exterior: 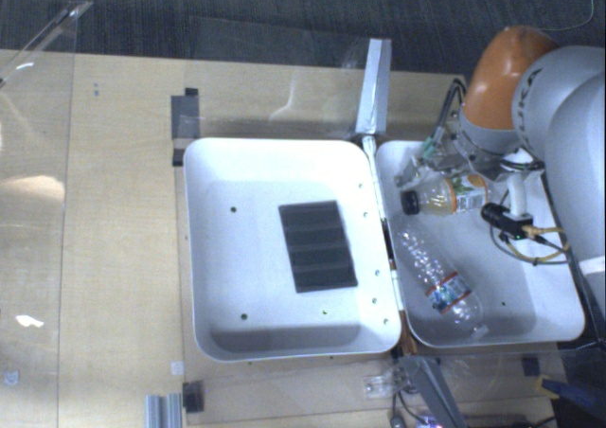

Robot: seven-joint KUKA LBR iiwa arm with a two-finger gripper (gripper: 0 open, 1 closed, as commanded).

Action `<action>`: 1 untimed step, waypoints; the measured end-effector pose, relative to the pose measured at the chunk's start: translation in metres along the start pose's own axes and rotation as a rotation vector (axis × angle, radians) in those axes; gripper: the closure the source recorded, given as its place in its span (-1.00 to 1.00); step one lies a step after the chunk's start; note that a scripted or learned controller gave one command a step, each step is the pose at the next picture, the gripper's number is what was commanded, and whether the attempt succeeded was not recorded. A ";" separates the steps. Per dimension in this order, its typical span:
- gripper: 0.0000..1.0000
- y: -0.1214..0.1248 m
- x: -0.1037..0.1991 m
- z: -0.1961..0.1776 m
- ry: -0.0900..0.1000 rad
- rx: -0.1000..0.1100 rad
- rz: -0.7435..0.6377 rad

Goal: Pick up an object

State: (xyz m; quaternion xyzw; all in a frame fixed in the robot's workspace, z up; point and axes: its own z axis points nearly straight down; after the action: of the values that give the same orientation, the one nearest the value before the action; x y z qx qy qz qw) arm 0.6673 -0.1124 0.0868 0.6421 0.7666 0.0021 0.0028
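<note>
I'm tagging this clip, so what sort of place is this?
Most likely a robotics lab picking bench, not a home or shop. A grey arm with an orange band reaches over two shallow white bins on a pale wooden bench, with clear plastic bottles in the right bin.

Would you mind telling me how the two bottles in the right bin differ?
The upper bottle is amber-tinted with a dark cap pointing left; the lower bottle is colourless and crumpled-looking with a blue and red label. The upper bottle lies roughly level across the view, under the arm's wrist; the lower bottle lies diagonally in the open. Both are clear plastic, lying on their sides in the right bin.
</note>
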 end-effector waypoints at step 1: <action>1.00 0.003 0.001 -0.014 -0.001 -0.010 -0.002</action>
State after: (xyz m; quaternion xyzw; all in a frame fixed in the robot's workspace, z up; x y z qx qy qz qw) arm 0.6704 -0.1105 0.1005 0.6411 0.7674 0.0057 0.0064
